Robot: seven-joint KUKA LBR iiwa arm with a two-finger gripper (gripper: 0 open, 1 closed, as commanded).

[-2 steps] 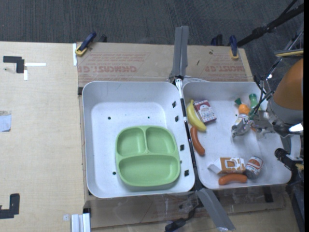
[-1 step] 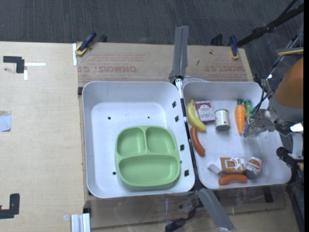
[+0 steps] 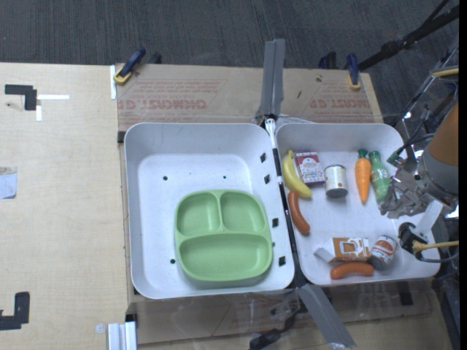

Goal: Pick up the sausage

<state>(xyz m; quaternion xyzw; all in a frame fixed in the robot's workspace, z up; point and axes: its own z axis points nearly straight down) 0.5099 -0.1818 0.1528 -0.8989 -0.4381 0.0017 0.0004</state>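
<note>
Two reddish-orange sausage shapes lie in the right bin (image 3: 343,141). One sausage (image 3: 298,214) lies along the bin's left wall, just below a banana (image 3: 294,175). The other sausage (image 3: 351,270) lies near the front wall, under an orange carton (image 3: 350,248). My gripper (image 3: 400,201) hangs over the bin's right side, level with the green bottle's lower end and well to the right of both sausages. Nothing shows in its grasp.
The right bin also holds a red-and-white box (image 3: 310,168), a silver can (image 3: 336,181), a carrot (image 3: 363,177), a green bottle (image 3: 379,173) and a small jar (image 3: 383,250). A green divided plate (image 3: 222,235) sits in the left bin (image 3: 146,195). Cables run at the right.
</note>
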